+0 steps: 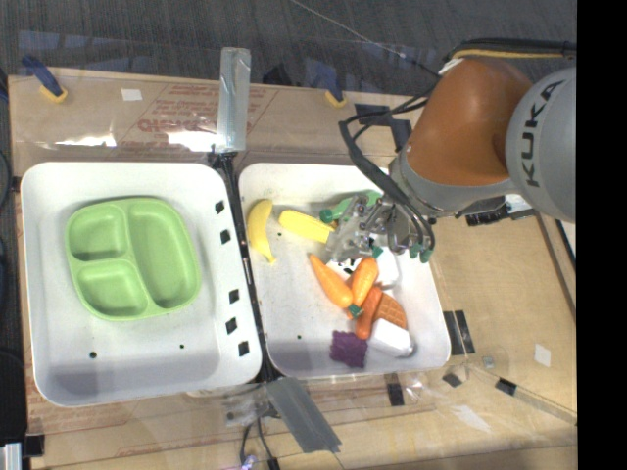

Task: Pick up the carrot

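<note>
Just below the end effector [364, 231], whose finger state I cannot tell, lies the carrot [330, 280], its long axis slanting toward the banana [259, 228].

Illumination even and moderately bright from overhead. Glare noted on the clear plastic sheet [147, 116] behind the bins; soft shadows along the left bin's [49, 360] lower wall. Focus slightly soft throughout.

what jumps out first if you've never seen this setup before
The big grey and orange arm reaching in from the right, its gripper low over the right bin. Beneath it lies a bright pile of toy food, carrots included. The lime green divided plate sits in the left bin.
</note>
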Tool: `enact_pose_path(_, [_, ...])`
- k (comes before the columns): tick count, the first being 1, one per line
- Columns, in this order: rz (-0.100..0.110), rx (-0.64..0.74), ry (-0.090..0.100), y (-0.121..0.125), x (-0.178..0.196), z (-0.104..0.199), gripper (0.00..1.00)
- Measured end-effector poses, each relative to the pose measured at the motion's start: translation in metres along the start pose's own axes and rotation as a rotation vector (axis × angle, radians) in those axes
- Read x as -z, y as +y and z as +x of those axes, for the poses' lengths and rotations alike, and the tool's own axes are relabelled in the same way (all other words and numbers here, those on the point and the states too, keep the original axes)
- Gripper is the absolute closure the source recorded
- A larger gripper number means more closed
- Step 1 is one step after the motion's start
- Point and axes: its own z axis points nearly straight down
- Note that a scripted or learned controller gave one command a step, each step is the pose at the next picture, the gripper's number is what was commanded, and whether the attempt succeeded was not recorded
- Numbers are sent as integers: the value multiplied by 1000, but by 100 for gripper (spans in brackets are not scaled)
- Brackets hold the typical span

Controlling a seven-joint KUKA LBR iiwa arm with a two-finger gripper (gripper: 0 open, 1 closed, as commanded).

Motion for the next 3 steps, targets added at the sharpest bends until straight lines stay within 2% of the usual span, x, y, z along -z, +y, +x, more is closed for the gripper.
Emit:
enact_pose_path(1, [4,-164,-2,-67,104,5,100])
enact_pose_path(2, [4,72,0,-99,186,9,100])
enact_pose_path(3, [0,258,10,-85,164,-59,100])
